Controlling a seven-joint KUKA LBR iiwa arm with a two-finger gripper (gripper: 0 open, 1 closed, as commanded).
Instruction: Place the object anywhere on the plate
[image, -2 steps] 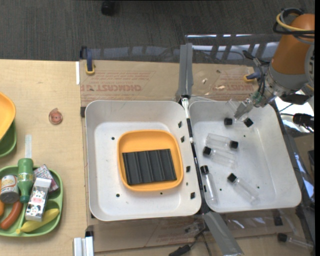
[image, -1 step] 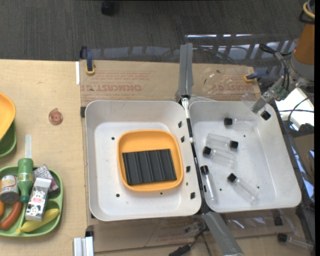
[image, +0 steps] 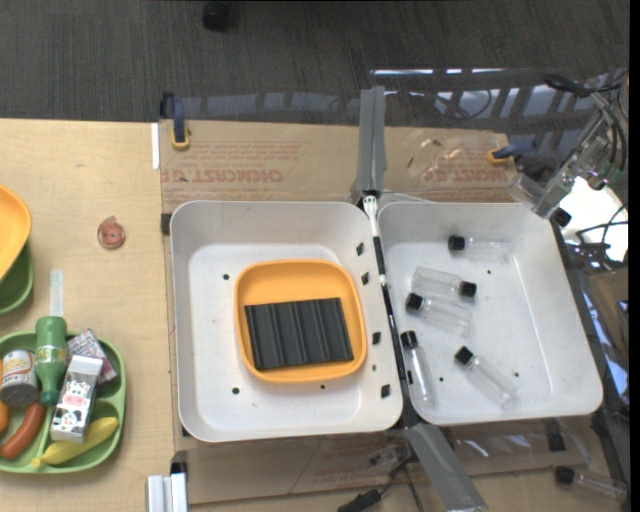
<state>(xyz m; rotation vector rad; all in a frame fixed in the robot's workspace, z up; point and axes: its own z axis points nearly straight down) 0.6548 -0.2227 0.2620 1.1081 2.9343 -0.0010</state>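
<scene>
Dark ribbed slab (image: 300, 333), maybe rubber, flat on orange plate (image: 300, 284).

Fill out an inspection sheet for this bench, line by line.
Surface: two white bins side by side, left bin and right bin, on cardboard.
Job's things: yellow plate in the left bin, with a dark ridged slab on it; four clear vials with black caps loose in the right bin.
Clutter: green tray of toy food at left, plus a yellow dish.
Grippers: nothing seen.
Cables: wires at the right edge.
Surroundings: wooden table, dark floor, clamps on the cardboard.
</scene>
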